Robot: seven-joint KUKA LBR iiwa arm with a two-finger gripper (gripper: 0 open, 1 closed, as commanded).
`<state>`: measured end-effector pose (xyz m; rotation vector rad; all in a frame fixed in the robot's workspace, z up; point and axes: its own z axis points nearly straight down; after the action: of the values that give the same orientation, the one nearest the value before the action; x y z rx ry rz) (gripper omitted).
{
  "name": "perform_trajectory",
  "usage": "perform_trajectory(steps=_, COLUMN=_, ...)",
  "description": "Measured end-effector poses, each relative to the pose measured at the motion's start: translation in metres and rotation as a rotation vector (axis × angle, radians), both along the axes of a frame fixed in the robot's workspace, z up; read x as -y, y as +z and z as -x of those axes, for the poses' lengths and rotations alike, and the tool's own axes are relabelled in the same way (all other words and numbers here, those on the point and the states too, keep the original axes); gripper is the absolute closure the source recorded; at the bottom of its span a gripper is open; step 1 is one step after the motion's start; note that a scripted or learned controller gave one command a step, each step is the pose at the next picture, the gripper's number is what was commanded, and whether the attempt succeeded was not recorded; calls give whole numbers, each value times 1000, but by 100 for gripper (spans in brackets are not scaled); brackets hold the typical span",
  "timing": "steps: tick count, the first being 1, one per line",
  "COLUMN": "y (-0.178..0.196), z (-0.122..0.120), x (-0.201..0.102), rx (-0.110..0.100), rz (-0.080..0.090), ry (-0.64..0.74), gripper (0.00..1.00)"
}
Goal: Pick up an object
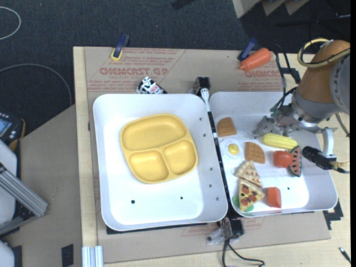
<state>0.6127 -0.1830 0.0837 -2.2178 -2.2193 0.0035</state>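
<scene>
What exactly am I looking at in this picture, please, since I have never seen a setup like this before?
This is a single camera fixed above a workbench, looking down at a slant. The grey machine with the orange band coming in from the right is a robot arm; its end effector is the part meant to grab things. It hovers low over the right white bin, close to a yellow toy corn cob; I cannot tell whether it holds anything. That bin holds toy food: a fried egg, toast pieces, pizza slices, a watermelon slice and a red block. The left white bin holds a yellow divided plate.
</scene>
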Motion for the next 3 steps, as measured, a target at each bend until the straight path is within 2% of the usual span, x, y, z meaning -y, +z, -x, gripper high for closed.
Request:
perform_trajectory(steps=1, y=12, z=-1, x=0, rx=5, rz=1, ry=0, gripper=100)
perform_trajectory(steps=3, y=110, z=-3, x=-11, rx=11, rz=4, ry=1, gripper=100)
